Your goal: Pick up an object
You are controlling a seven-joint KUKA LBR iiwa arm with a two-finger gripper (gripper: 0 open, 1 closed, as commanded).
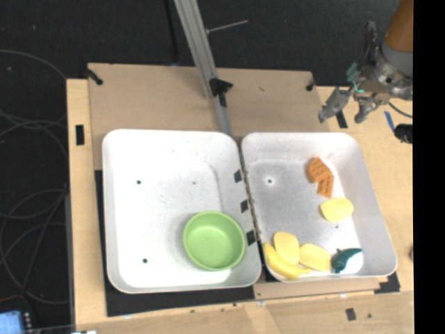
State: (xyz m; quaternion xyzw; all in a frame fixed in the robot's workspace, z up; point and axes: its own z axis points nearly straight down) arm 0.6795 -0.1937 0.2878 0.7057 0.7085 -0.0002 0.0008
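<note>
My gripper (345,113) hangs above the bench beyond the far right corner of the right bin (292,155), open with nothing between its fingers. Inside that bin lie an orange waffle-like piece (320,175), a yellow slice (336,209), several yellow pieces (292,255) heaped at the near edge, and a small teal object (345,258) at the near right. A green bowl (213,239) sits in the left bin (146,179) near its front right corner.
A grey metal pole (201,54) slants up from the back between the two bins. The bins rest on a tan board (160,96) on the bench. Dark cables lie on the floor at the left.
</note>
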